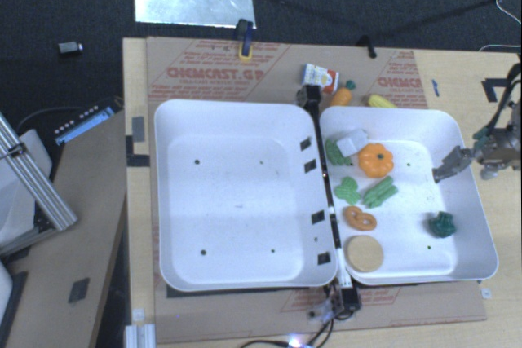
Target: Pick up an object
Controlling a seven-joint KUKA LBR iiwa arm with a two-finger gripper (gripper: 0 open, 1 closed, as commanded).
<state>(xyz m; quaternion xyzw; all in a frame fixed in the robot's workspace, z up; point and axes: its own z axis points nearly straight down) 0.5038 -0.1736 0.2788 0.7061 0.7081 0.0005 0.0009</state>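
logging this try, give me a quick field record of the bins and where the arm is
left bin: bare white floor
right bin: holds the toys
toys: orange pumpkin, pretzel, round cookie, dark green piece, green veg
outside bins: carrot, yellow piece on the cardboard
gripper: over right bin's right edge, nothing seen in it
task state: no object picked yet

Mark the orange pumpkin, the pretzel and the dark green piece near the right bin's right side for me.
orange pumpkin (375,160), camera view, middle of its ribbed body.
pretzel (359,218), camera view, centre of its twisted loops.
dark green piece (442,225), camera view, middle of its lumpy top.
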